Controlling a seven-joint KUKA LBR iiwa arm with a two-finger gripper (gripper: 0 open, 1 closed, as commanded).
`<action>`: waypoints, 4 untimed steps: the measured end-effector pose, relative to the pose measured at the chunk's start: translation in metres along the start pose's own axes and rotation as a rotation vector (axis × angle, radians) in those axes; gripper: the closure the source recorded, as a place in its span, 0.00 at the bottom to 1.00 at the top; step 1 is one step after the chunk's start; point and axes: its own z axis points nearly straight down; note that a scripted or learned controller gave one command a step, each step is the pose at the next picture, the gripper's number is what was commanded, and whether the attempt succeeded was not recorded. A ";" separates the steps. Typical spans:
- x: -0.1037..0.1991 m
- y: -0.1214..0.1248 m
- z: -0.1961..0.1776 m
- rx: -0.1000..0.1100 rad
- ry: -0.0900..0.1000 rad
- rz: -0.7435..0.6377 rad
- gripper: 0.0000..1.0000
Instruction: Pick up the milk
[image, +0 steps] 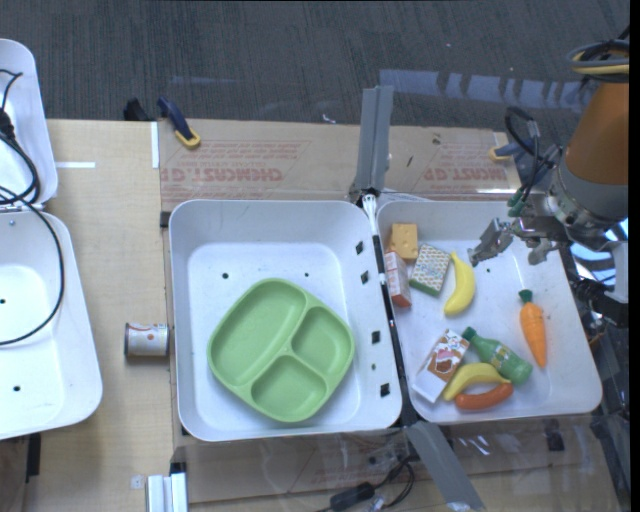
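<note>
Hovering at the upper right of the frame, over the right bin (585, 395): gripper (512, 240), fingers spread apart, nothing between them. Above it, grey arm (600, 130) with orange band, entering from the right edge. Lying low in the right bin, toward its lower left corner: milk carton (443, 364), tipped on its side, well apart from the gripper. Just right of the carton, touching or nearly so: green bottle (500, 357), small banana (471, 378) and red sausage (483, 397), bunched together. Near the right wall: carrot (534, 330). Closer to the gripper, mid-bin: larger banana (460, 285), patterned packet (431, 268), orange cheese block (404, 241), red-and-white box (397, 280) along the left wall. Resting in the left bin (195, 260): green divided plate (282, 349). Left of that bin, on the bench: small can (147, 340) on its side.
</note>
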 end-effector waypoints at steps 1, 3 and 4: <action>0.031 -0.042 0.119 -0.001 0.000 -0.244 0.00; 0.023 -0.053 0.140 -0.003 -0.001 -0.245 1.00; 0.102 -0.067 0.049 -0.002 -0.001 -0.032 1.00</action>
